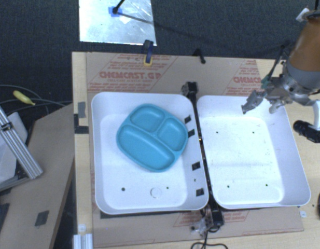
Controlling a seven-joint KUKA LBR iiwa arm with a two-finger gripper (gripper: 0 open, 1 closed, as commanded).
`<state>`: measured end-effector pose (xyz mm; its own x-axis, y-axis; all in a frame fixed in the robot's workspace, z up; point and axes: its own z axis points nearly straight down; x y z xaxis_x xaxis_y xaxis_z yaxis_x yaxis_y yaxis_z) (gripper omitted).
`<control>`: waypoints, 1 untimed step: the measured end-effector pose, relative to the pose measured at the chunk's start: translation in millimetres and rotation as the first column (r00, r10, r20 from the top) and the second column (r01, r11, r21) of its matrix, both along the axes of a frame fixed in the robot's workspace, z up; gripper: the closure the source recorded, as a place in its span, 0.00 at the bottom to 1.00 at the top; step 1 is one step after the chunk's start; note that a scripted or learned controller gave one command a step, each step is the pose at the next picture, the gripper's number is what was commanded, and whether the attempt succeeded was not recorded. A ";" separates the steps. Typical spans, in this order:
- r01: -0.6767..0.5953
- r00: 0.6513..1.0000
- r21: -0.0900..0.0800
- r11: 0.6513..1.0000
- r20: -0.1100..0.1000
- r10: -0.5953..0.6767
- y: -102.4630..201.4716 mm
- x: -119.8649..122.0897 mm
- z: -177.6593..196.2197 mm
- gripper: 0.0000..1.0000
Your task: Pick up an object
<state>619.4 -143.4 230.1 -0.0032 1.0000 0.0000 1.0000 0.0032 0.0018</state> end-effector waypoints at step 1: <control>0.004 1.000 0.000 1.000 -0.004 -0.004 -0.6 -50.5 -151.4 0.00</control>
